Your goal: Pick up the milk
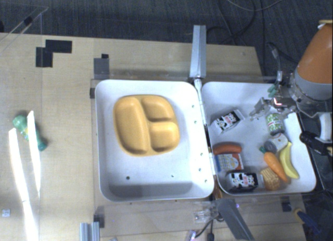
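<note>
In the right bin (pixel 307 185) (lying tilted), milk (pixel 228 121).

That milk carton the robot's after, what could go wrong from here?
There are two cow-patterned cartons: one lying tilted near the bin's left wall, another at the front edge. The gripper hovers to the right of the first, above a small bottle, so it might close on the bottle instead. The front carton sits tight against an orange box and a bread-like piece, leaving little finger room.
</note>
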Robot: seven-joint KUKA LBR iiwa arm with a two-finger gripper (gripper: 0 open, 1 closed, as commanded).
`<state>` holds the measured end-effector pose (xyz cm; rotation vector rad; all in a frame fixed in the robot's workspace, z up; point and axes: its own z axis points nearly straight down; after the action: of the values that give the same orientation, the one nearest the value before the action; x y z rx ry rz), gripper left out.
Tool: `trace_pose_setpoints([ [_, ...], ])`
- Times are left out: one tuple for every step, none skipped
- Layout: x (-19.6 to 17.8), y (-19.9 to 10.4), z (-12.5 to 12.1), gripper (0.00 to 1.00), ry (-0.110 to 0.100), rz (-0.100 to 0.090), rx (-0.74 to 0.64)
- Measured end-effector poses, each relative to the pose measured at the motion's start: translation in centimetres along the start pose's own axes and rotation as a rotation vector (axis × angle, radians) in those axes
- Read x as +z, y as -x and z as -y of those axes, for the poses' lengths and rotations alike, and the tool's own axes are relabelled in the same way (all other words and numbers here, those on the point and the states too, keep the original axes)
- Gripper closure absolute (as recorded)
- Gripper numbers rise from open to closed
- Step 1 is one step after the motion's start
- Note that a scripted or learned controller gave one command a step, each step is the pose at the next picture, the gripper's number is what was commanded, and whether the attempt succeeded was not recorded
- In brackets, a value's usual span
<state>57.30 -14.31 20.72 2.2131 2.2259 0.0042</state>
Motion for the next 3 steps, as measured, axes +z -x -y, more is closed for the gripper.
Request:
trace_pose_setpoints([
  [7.5, -5.3, -3.4, 0.0, 0.0, -0.001, 0.139],
  [9.7, -5.3, -3.0, 0.0, 0.047, -0.003, -0.037],
  [9.7, -3.3, -0.9, 0.0, 0.06, 0.005, -0.151],
])
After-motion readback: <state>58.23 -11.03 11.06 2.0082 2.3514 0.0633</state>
